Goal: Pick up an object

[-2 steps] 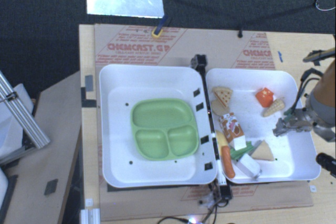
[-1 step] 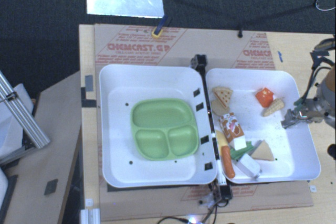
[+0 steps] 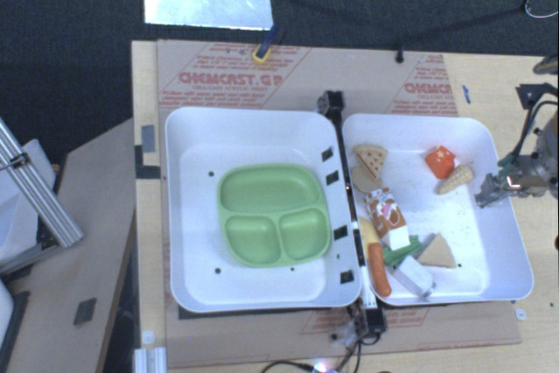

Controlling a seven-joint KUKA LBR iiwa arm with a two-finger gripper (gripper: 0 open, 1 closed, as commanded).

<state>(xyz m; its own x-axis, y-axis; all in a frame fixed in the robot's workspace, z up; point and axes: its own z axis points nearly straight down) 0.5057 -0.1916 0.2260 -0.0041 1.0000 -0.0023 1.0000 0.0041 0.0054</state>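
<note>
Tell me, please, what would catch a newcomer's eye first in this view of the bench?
Most likely the green divided plate, alone in the left bin. Next, the small toy foods along the right bin's left side, with an orange-red block further right. The gripper sits at that bin's right rim.

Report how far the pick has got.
Done: nothing looks lifted; the orange block, carrot and wedge all lie in the right bin. In hand: the pincer sits at that bin's right rim, with nothing visible between its fingers. Left: descend, grasp one object, lift it.
</note>
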